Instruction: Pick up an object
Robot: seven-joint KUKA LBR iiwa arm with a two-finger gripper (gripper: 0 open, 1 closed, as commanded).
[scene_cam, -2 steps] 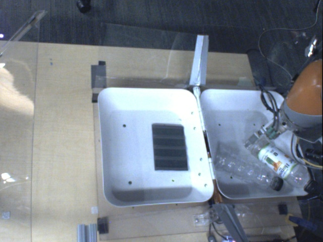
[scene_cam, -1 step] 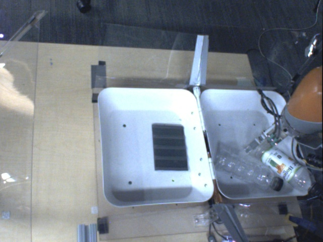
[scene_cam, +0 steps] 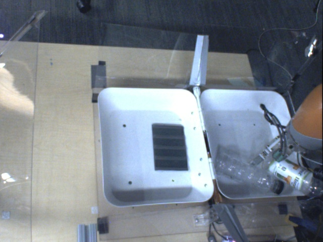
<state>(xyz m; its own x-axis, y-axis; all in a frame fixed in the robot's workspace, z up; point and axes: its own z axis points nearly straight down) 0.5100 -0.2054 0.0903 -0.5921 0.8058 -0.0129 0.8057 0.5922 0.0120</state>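
Note:
In the right bin (scene_cam: pixel 237 110), a crumpled clear plastic bottle (scene_cam: pixel 234 168) lies near the front. A second bottle (scene_cam: pixel 290 175), with a white and green label and a dark cap, lies at the front right corner. My gripper (scene_cam: pixel 268 154) reaches in from the right, low over the bin, between the two bottles and just above the labelled one. The grey arm with its orange band (scene_cam: pixel 309 117) covers the bin's right rim. A dark ribbed rectangular block (scene_cam: pixel 169 146) lies flat in the middle of the left bin (scene_cam: pixel 116 135).
The two white bins meet at a narrow divider (scene_cam: pixel 203 135). A metal bar (scene_cam: pixel 199 64) stands behind them. Black cables (scene_cam: pixel 270 116) hang off the wrist over the right bin. Wooden bench top extends to the left of the bins.

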